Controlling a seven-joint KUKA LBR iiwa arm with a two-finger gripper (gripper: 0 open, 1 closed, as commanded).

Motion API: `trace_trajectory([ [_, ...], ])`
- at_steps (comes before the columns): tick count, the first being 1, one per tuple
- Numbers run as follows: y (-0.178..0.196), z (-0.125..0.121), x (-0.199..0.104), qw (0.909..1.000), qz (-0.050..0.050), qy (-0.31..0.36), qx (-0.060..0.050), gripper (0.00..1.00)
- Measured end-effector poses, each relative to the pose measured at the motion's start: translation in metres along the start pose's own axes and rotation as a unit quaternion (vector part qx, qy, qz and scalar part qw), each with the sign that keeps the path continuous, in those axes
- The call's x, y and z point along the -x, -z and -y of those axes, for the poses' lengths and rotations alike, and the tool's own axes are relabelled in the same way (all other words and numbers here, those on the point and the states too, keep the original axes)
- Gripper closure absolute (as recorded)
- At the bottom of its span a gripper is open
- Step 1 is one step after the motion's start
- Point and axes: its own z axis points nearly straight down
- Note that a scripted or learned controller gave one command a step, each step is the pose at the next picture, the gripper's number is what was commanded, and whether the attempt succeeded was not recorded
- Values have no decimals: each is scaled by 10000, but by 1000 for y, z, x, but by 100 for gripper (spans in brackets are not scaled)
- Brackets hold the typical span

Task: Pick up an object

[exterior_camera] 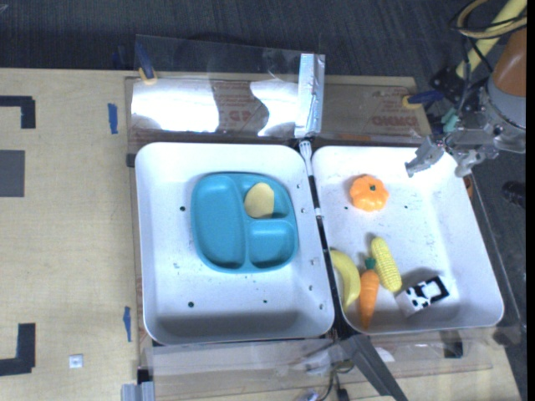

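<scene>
The right bin holds an orange pumpkin near its back, and a banana, a carrot, a corn cob and a black-and-white block at its front. In the left bin lies a blue divided plate with a yellow lemon in its back right compartment. My gripper hangs over the right bin's back right corner, open, with nothing between its fingers. It is well right of the pumpkin.
A shiny clear panel stands behind the left bin. Cables loop at the upper right beside the arm. The wooden bench stretches left of the bins, marked with black and blue tape.
</scene>
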Motion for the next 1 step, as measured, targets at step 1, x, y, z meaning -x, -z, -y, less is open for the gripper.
trace_trajectory([
  [1,-18,-1,-45,10000,-4,-20,-9,0],
])
